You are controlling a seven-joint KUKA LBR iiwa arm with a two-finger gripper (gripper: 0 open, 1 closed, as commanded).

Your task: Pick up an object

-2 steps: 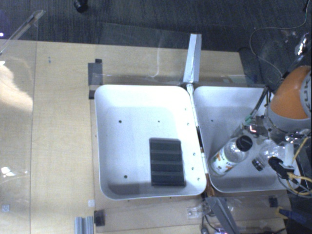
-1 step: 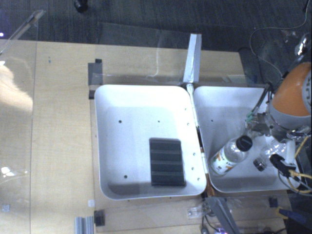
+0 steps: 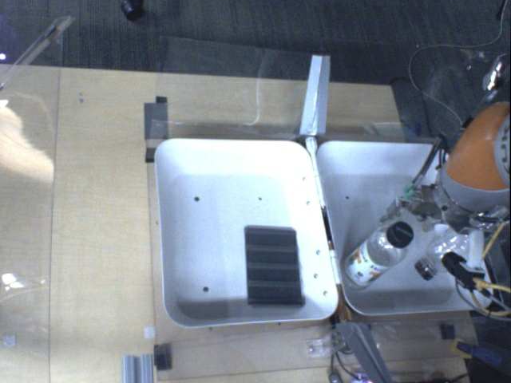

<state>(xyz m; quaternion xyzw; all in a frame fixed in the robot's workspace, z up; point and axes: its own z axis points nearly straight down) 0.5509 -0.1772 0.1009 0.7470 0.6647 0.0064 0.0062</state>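
camera view: fixed overhead, slanted, both bins in frame
bins: 2, shallow, white, side by side on the wooden bench (image 3: pixel 96 238)
left bin (image 3: pixel 184 214): 1 item, a black ribbed block (image 3: pixel 273 266), lying flat near the front wall, right of centre
right bin (image 3: pixel 359 174): 1 item, a clear plastic bottle (image 3: pixel 377 254) with a black cap, lying tilted in the front-left part, base near the wall next to the left bin, cap toward the arm
bottle label: white with green and orange-yellow print near the base (text too small to read, no brand legible)
arm (image 3: pixel 479 162): 1, enters from the right, orange band above a grey wrist, sits over the right side of the right bin
gripper (image 3: pixel 435 238): low over the right bin, just right of the bottle cap, near it (contact unclear)
gripper state: cannot tell, tip is cluttered by cables and hardware
divider: 1 grey metal strip (image 3: pixel 314 106) standing behind the seam between the bins
other writing: none readable anywhere on the bench
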